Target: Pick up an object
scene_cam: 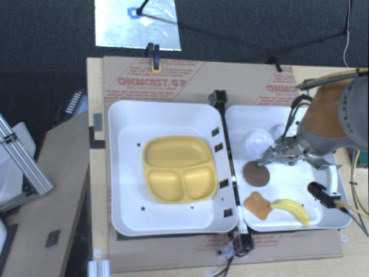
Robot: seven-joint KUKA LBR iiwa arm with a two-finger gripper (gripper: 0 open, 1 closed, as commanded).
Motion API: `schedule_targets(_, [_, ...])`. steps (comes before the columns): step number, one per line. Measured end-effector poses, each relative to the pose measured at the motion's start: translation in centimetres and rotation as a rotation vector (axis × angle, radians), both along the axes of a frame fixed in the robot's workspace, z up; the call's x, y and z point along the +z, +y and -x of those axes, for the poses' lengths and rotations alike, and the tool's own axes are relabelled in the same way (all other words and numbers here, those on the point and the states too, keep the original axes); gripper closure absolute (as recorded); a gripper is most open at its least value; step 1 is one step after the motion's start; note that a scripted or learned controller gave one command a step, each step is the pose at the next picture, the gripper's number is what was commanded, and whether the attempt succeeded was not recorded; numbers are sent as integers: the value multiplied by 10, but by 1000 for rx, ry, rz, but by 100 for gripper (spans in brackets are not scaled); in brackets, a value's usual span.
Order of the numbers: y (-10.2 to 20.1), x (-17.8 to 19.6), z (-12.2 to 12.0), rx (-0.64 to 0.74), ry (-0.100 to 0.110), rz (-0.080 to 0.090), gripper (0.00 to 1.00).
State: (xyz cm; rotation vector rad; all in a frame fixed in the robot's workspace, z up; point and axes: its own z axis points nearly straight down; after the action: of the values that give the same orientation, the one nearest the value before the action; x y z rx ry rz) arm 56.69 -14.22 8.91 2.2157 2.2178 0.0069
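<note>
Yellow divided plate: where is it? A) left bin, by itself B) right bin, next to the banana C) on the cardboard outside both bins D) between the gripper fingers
A. The yellow divided plate lies flat in the left bin, while the banana, the toast-like piece and the brown round disc lie in the right bin, where the gripper is.

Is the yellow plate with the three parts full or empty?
Empty. The yellow plate lies flat in the left bin, and all three compartments show bare yellow.
</note>
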Motion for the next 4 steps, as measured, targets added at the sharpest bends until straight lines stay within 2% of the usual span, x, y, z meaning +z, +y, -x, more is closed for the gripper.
schedule_targets(1, [0, 11, -2, 1, -6, 1, 100])
schedule_targets(2, [-9, 70, -7, 2, 1, 1, 100])
schedule_targets(3, [-5, 133, -5, 3, 1, 0, 100])
schedule_targets(4, [-5, 144, -6, 3, 5, -1, 100])
